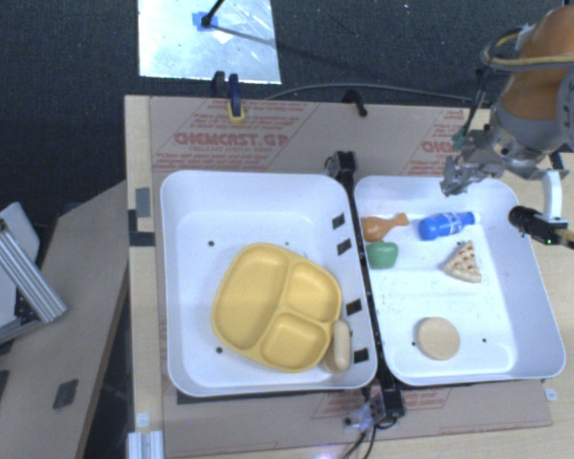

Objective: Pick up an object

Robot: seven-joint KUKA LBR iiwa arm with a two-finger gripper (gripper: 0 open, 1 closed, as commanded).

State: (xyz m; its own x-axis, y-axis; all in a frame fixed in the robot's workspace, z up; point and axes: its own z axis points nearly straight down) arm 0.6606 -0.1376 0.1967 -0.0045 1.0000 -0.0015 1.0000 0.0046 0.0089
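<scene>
Dark carpet-like floor lies behind the bench [297,122], w/ a shiny foil-like sheet [209,27] at top. Bench carries a brown cardboard sheet [268,127] printed in red, and on it two white bins side by side. Landmark: the black divider strip [356,256] where the bins meet.

Left of the divider, left bin [201,208] holds a yellow compartment tray [277,306], tilted diagonally, w/ a pale bread-roll-like piece [340,344] touching the tray's corner nearest the divider.

Right of the divider, right bin [526,295] holds: a brown drumstick-shaped toy [384,226] just beside the divider; a green pepper-like toy [383,254] directly below it, also next to the divider; a blue bottle [447,224] lying on its side, further from the divider, white cap pointing away from it; a pizza-slice toy [464,262] below the bottle; a round tan disc [438,338] toward the bin's near edge.

Arm [545,75] comes in from the right, orange band up top. Tool [456,182] hangs over the right bin's far rim, above and apart from the blue bottle, nothing seen in it. Open or clenched: can't tell, too small and blurred.
</scene>
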